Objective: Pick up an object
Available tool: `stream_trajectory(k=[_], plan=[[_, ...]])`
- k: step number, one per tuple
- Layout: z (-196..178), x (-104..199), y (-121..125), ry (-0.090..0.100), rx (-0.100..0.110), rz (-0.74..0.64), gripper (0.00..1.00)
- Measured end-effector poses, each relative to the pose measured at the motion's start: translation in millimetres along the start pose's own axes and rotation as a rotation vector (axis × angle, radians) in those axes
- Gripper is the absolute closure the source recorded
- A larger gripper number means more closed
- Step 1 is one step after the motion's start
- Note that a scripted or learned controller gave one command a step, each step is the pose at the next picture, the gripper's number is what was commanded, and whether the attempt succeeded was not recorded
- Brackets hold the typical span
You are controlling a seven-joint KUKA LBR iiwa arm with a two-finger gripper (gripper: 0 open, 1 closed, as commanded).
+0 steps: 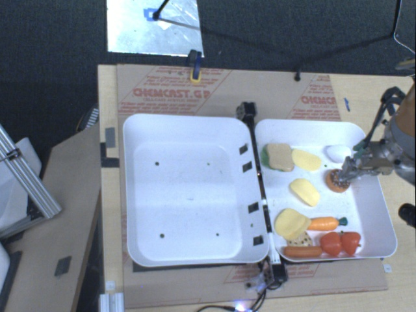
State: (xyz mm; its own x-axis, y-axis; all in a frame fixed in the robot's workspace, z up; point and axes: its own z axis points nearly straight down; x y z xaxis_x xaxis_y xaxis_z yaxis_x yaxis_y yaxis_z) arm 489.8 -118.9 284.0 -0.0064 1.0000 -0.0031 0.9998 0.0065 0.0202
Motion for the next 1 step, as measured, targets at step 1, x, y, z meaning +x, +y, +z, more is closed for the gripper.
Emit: stream_trajectory(k=[1], plan=[[-108.2, -3.7, 33.4, -0.001, 0.002, 0.000, 1.00]])
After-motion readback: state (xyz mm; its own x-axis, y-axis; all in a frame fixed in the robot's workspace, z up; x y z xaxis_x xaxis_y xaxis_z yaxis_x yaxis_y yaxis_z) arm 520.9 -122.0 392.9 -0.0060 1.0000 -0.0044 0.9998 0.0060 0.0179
